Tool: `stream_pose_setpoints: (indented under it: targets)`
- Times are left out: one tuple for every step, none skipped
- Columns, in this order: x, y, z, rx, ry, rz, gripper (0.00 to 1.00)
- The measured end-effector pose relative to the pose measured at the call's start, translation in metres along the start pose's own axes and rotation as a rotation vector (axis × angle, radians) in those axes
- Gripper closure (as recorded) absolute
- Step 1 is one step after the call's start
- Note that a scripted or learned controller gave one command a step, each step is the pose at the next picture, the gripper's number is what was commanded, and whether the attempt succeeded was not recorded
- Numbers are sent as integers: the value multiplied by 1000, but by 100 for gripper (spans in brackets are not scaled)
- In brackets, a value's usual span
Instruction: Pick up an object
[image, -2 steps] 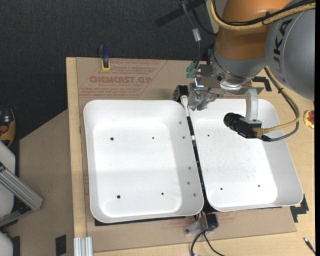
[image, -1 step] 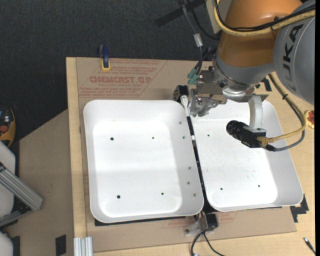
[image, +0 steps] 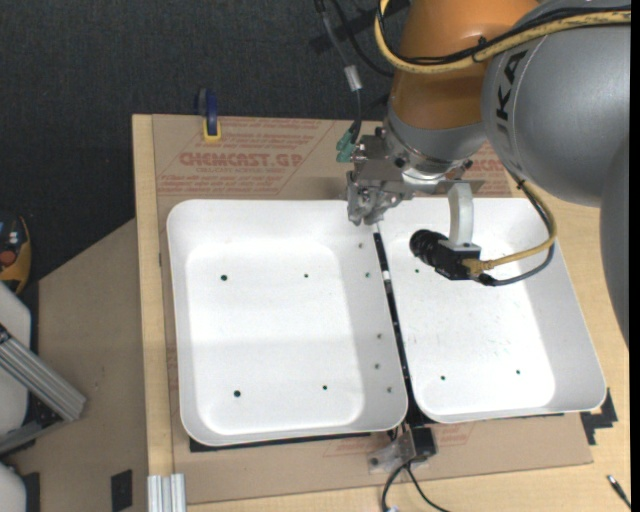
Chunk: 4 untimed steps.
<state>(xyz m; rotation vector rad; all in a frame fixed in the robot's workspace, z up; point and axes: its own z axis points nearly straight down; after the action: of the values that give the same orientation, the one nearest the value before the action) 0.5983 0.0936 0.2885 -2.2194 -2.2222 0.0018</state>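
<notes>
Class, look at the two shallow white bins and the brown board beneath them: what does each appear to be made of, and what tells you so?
The two shallow white bins look like thin moulded plastic with a smooth matte finish: rounded corners, raised rims, soft sheen. The brown board seems to be a masked or cardboard sheet: flat, dull tan, printed red lettering. Neither is certain from looks alone.

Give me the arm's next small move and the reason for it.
Probably raise the end effector a little and shift it over one bin's floor. It sits at the back rims, where the left bin and the right bin meet, so closing there would likely catch only a rim. The arm also covers the right bin's back corner.
</notes>
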Motion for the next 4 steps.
stream_pose_setpoints:
  targets:
    - [65,11,60,4,1,-4,100]
    - [135,63,84,-8,3,-4,100]
    - [99,69,-6,-8,1,3,100]
    - [-24,67,-66,-10,-2,10,100]
